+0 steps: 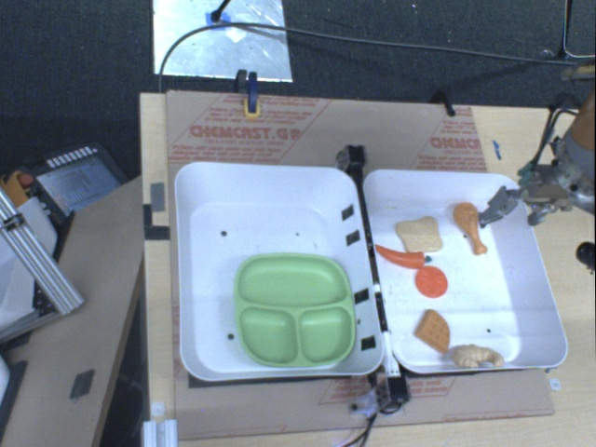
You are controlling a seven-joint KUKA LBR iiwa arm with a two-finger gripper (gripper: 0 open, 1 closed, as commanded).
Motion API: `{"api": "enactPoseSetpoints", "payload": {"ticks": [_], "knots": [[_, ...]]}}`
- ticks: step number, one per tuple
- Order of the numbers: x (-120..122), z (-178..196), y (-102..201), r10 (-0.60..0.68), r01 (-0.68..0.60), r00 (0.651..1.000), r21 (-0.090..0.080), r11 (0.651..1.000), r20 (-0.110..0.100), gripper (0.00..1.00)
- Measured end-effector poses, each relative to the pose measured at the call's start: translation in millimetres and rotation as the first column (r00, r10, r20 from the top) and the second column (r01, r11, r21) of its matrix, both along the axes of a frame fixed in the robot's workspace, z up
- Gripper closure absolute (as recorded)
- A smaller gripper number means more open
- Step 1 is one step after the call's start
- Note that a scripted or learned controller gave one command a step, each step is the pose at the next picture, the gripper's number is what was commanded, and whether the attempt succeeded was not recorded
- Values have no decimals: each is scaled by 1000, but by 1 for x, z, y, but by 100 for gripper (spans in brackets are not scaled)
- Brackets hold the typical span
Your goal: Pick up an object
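The left bin (200, 189) carries a green divided plate (294, 307) in its near half. It lies flat and wide, well apart from the gripper, so it is a poor candidate for a pick; a two-finger grasp would likely slide off its rim.

Across the divider, the right bin (545, 329) holds the small toy foods. A slice of toast (419, 234) lies toward the far side, with a red chili pepper (402, 258) just in front of it, almost touching. A round red slice, perhaps tomato (431, 283), sits close behind the pepper's tip. Because these three crowd together, a descent aimed at one could nudge or pinch a neighbour, or close on two at once and drop both. Nearer the front edge lie a waffle-like orange wedge (433, 329) and a pale, lumpy piece (477, 355) against the bin wall, where a finger could strike the rim.

The drumstick (470, 225) lies by itself, nearest the arm, and looks the likeliest target. Its rounded, tapering shape could squirt out of a closing grip.

The gripper (518, 205) hovers over the right bin's far right corner, just beside the drumstick. Its two fingers look spread apart, with nothing between them and no contact with any object that I can make out.
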State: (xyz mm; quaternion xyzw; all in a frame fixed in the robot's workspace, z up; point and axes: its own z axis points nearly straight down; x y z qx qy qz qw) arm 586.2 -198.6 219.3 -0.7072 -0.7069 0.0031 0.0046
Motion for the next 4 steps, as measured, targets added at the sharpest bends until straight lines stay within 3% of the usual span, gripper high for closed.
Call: {"api": "enactPoseSetpoints", "payload": {"ticks": [1, 4], "knots": [[3, 8, 1, 4, -4, 1000, -3, 1000, 12, 0], [-1, -136, 7, 2, -2, 1000, -2, 1000, 11, 0]]}}
